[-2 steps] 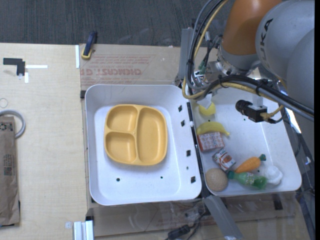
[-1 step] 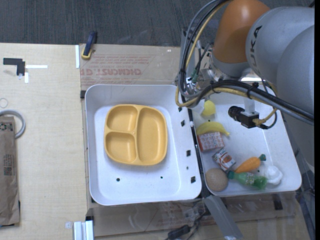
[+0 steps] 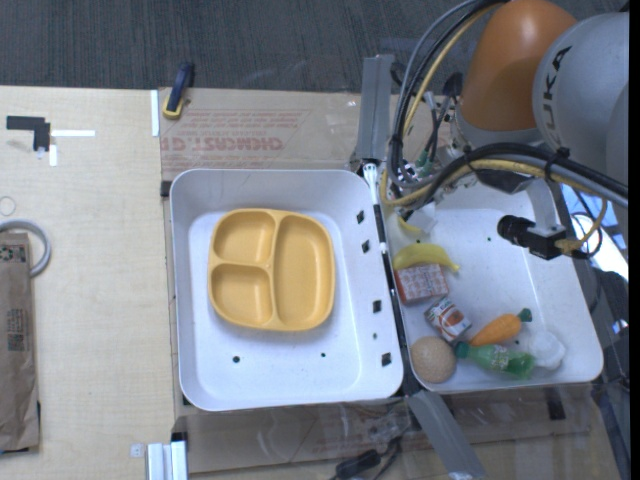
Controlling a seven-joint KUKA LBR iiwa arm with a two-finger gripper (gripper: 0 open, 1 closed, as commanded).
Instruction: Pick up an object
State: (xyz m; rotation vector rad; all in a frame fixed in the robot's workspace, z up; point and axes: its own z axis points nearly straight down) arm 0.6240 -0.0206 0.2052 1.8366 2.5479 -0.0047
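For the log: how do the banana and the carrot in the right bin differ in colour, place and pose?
The banana is yellow; the carrot is orange with a green top. The banana lies near the bin's left wall, just above a small red packet; the carrot lies lower and further right, beside a green item. The banana lies roughly level; the carrot slants up to the right. Both look like toy foods lying in the right bin.
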